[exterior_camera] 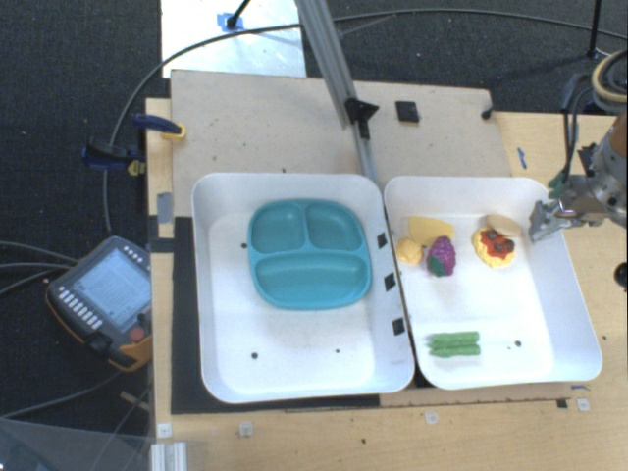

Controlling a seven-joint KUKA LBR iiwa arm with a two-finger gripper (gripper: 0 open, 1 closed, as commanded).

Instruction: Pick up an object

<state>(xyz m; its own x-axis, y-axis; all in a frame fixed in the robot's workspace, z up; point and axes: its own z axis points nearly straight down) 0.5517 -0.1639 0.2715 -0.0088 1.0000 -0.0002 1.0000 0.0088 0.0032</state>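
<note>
While the gripper [546, 222] sits over the right-hand rim of the right bin [564, 297], nothing lies between its fingers and no object is held; whether those fingers are spread or pressed together cannot be told from this angle.

Step in hand, by judgement: approach. No pick has been made. The next move calls for travel inward over the bin, alignment above one chosen item, then descent.

Candidate objects, placed relative to the fingers:
- Red-and-yellow toy food [496, 247]: nearest, just to the fingers' left and slightly toward the camera. A pale piece touches its far edge; its identity cannot be made out.
- Purple grape bunch [442, 256]: further left, beyond the red item.
- Yellow wedge [430, 230]: left again, touching or just beside the grapes' far side.
- Small yellow piece [408, 252]: leftmost, near the bin's inner wall.
- Green beans [452, 343]: well apart from the fingers, toward the camera and left, lying alone.

Containers: the right bin holds all five items. The left bin [224, 361] holds a teal divided plate [309, 255] with three compartments, nothing visible in them.

Risk noted: the clustered items may be disturbed together; the beans are isolated.
</note>
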